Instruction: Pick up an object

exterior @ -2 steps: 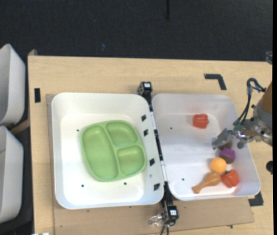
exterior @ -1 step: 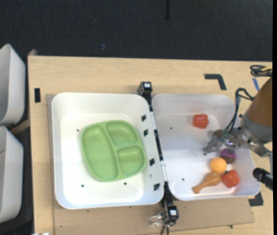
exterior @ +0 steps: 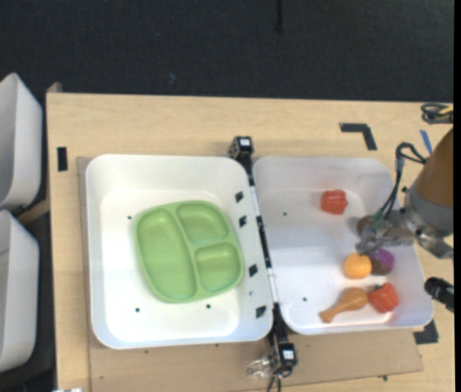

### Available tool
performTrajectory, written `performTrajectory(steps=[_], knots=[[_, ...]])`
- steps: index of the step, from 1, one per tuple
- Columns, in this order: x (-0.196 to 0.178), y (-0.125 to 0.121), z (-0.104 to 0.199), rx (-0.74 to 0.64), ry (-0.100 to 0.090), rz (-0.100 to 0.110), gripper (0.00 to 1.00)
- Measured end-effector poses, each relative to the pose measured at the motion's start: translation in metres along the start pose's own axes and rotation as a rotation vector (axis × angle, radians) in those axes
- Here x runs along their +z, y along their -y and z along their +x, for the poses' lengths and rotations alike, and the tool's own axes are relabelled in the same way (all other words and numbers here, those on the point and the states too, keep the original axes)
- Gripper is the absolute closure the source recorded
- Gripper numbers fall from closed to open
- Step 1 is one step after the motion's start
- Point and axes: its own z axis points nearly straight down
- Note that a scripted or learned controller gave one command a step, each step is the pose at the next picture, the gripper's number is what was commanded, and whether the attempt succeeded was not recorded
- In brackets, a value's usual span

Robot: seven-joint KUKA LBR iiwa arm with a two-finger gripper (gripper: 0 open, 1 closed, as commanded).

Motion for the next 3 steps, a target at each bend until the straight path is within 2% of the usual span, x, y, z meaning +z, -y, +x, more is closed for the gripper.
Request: performTrajectory(steps=[1, 2, 3], knots=[[-0.062, -0.007, 0.002, -0.008, -0.001, 0.004, 1.00], [-0.069, -0.008, 0.001, -0.008, -0.002, 0.007, 1.00], [-0.083, -0.025, 0.052, -0.010, -0.003, 0.007, 1.00]])
